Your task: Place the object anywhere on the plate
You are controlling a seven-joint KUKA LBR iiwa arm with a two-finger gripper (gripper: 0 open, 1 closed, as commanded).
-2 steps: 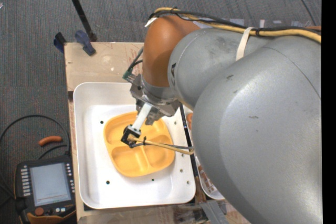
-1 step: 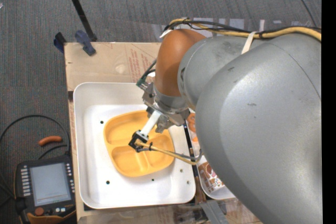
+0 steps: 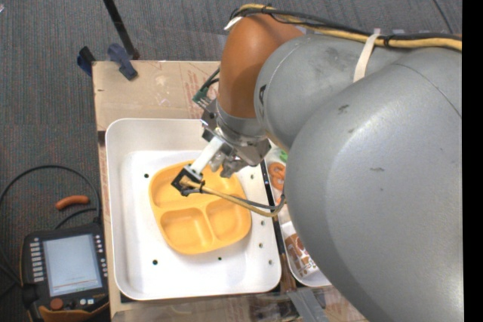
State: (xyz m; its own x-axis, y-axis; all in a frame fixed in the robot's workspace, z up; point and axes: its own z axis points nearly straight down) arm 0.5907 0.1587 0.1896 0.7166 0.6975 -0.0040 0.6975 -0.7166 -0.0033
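The hand (image 3: 226, 160), its grip impossible to tell, is being held over the yellow divided plate (image 3: 200, 228), so an empty release is being risked.

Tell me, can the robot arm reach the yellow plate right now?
Probably yes. The arm reaches in over the yellow plate in the white bin, with its end just above the plate's upper edge, and nothing seems to lie between them.

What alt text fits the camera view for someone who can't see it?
A large grey arm with an orange band reaches from the right, its pincer above the upper edge of a yellow divided plate lying in the left white bin. The arm hides most of the right bin.
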